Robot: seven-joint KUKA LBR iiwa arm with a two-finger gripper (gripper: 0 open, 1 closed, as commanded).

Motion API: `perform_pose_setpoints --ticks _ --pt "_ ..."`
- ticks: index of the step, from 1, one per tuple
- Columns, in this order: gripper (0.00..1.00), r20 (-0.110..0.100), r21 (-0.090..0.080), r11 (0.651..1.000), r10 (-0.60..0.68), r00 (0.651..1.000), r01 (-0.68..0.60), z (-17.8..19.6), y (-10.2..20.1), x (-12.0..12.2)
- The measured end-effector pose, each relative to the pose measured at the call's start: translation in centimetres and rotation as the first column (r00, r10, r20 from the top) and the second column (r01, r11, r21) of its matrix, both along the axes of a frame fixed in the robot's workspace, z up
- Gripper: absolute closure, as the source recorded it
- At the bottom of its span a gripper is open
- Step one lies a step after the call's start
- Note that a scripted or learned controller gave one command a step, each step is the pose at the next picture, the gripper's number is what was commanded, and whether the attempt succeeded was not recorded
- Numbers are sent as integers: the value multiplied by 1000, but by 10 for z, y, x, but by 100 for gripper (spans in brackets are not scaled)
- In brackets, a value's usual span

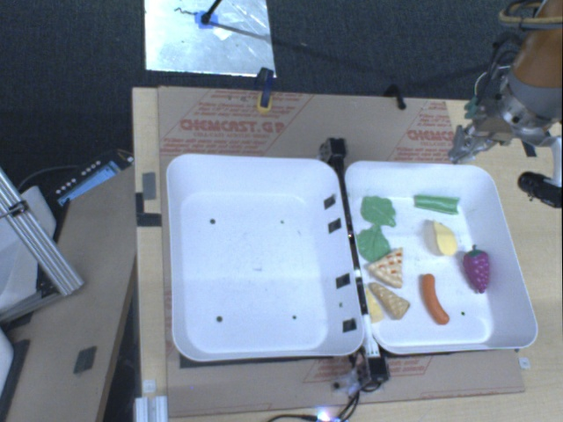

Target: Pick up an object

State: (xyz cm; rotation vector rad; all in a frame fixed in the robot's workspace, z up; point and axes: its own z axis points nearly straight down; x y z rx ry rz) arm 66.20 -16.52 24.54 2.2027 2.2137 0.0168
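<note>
We find the candidate objects all lying in the right bin [506, 236]. Along its left side sit two green leafy pieces [377, 209], one above the other, with a pizza-like wedge [388, 267] and a second tan wedge [388, 302] below them. A green bean-like piece [436, 203] lies near the bin's far rim. A pale yellow piece [442, 237] sits just beside a purple grape cluster [476, 269], and an orange-red sausage shape [434, 298] lies nearer the front. None of these is in contact with the tool.

The tool [464, 144] hangs above the far right corner of the right bin, at or just outside its rim, well apart from every object. We cannot tell whether its fingers are parted or closed: they appear small and blurred against the cardboard. We see nothing between them.

The arm [532, 69] enters from the upper right, its orange band visible above the grey wrist. Its upper portion is cut off by the frame edge.

The left bin [185, 262] adjoins the right one, joined by dark clips along the shared edge. Both rest on a printed cardboard sheet [237, 121] on the bench [97, 262]. A reflective sheet [207, 25] lies beyond on dark flooring.
</note>
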Motion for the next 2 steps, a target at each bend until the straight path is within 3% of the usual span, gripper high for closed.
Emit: perform_pose_setpoints --ticks 1,2 --pt "100 3 5 1000 7 1000 -7 173 76 9" --pt "100 -33 9 1000 4 999 -4 -8 129 4"
